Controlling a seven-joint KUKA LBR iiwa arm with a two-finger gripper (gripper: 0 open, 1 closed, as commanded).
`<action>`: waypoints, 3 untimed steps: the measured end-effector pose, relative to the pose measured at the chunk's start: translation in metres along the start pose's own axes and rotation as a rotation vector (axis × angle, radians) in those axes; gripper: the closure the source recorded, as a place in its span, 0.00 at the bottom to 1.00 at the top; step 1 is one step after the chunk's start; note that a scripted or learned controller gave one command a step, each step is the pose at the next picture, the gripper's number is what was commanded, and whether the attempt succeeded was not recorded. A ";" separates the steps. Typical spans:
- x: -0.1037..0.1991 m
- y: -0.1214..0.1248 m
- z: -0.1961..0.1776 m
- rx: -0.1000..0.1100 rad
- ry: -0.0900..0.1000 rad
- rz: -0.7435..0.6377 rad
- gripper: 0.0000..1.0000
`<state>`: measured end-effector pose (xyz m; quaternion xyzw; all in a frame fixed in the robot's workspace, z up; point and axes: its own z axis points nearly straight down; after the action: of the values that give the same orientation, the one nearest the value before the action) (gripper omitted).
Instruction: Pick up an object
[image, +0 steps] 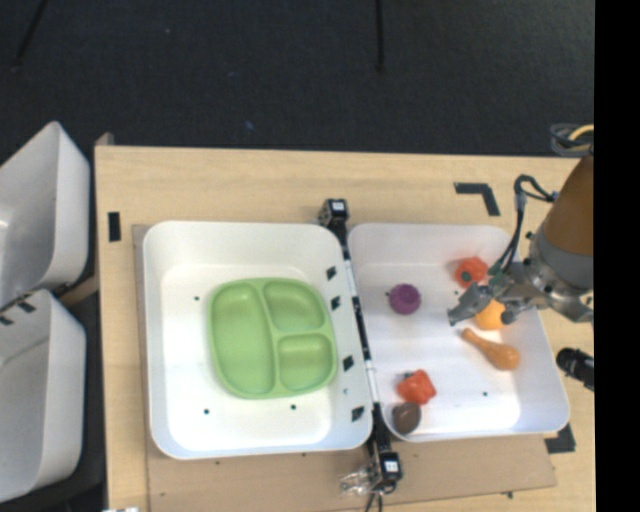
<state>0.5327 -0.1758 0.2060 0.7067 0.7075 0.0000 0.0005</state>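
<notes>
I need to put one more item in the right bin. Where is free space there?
Right bin: bare floor between purple object and red object, also its top-left corner. Crowded near the tool, with orange objects around it.

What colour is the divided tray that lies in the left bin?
Light green; the divided tray shows clearly in the camera view.

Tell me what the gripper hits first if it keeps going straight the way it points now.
Probably the yellow-orange object right under the gripper, which points down and to the view's left into the right bin. Height above it is unclear from this one slanted view. The purple object lies further along.
</notes>
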 end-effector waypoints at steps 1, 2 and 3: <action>-0.003 0.005 0.043 0.001 -0.001 0.003 0.00; -0.001 0.001 0.104 0.003 0.000 0.004 0.00; -0.002 0.002 0.105 0.001 0.001 0.008 0.00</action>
<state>0.5345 -0.1774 0.1010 0.7096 0.7046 0.0000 -0.0001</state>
